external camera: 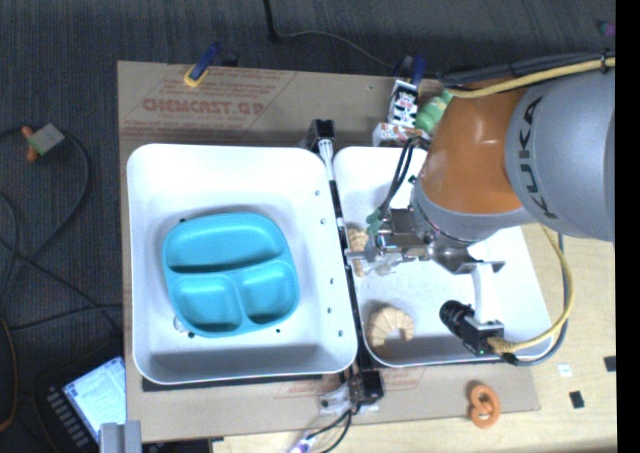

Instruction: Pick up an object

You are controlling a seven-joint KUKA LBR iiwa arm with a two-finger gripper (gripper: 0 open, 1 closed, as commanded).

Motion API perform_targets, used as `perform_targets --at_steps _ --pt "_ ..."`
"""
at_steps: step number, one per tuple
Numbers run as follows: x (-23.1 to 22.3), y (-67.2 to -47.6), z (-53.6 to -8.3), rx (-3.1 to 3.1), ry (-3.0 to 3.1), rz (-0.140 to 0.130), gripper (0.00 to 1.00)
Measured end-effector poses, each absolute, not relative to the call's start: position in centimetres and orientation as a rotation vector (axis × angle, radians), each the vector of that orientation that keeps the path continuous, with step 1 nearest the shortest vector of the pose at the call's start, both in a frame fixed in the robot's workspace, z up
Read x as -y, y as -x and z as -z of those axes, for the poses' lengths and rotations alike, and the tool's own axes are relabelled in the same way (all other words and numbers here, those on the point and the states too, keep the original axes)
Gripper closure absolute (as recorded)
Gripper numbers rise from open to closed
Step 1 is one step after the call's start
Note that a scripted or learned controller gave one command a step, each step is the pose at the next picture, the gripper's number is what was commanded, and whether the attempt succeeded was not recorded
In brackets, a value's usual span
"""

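Hanging over the right bin (425,291), pastry (390,324) just nearside of the jaws, untouched, lying crosswise. Cannot tell if clenched or released.

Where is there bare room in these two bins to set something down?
Left bin: bare floor along the far wall above the blue tray, and a narrower strip between tray and the bin's right wall. Right bin is crowded: arm and gripper cover the middle, tan croissant-shaped piece near the front.
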State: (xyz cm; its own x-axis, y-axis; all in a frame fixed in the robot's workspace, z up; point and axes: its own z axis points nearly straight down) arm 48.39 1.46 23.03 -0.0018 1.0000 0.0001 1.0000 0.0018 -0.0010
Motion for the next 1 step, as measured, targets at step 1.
perform_targets --at_steps 1 --pt "-6.68 -48.29 -18.36 2.221 2.219 -0.004 1.00"
